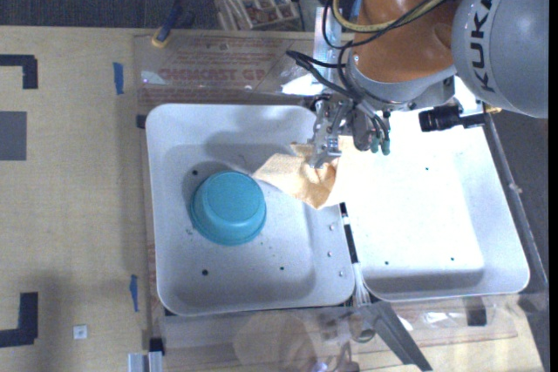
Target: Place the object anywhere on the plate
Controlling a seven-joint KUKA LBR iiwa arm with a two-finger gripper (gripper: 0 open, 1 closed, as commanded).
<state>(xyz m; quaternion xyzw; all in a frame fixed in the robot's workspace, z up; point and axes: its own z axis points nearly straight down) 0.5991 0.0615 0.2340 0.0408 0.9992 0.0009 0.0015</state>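
Crumpled tan object (307,179), perhaps paper, at left bin's right edge; upturned blue plate (228,207) alongside.

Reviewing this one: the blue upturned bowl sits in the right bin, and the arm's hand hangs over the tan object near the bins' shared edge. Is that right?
Not quite. The blue upturned bowl sits in the left bin, not the right bin, as the camera view shows. The rest stands: the hand hangs over the tan object near the bins' shared edge.

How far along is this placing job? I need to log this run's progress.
Done: the hand sits over the left white bin at a crumpled tan paper-like object. In hand: whether it grips that object is unclear. Left: nothing rests on the round blue plate yet, so the placing remains.
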